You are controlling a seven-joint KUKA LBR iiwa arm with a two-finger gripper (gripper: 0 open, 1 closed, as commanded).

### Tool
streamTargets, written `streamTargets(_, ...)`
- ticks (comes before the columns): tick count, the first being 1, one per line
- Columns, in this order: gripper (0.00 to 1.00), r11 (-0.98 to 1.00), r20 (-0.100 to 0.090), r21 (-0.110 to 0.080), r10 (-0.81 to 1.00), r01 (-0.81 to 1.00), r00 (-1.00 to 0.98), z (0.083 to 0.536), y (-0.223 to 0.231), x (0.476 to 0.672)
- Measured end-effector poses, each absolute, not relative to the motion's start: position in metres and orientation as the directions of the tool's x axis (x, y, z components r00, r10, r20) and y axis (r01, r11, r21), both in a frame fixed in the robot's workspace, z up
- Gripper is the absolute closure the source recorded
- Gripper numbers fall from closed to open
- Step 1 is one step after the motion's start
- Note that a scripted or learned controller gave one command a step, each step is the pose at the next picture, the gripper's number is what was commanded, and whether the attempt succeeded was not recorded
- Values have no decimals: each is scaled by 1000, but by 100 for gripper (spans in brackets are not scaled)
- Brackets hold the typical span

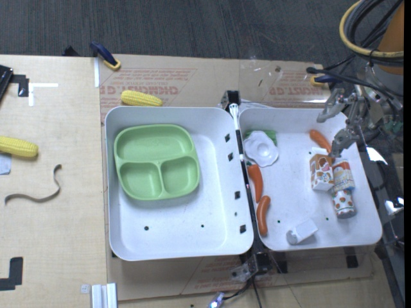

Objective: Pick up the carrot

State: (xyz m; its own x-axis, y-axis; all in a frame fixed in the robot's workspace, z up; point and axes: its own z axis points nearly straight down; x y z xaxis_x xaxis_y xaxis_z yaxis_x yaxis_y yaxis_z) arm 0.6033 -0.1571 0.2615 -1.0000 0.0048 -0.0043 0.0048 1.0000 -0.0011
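The gripper (340, 140) hangs at the right bin's (366, 239) far right corner, jaws' state untellable, poised beside the carrot (320, 140) lying near the bin's far edge for grasping.

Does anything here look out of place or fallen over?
Yes. Two corn cobs lie outside the bins: one on the cardboard behind the left bin, one far left on the bench. In the right bin, a can lies on its side.
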Motion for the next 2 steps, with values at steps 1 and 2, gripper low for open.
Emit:
streamTargets(1, 0, 1000, -3, 0, -1, -1, -1000, 192, -82, 550)
streamTargets(2, 0, 984, 2, 0, 181, 181, -984, 99, -104, 503)
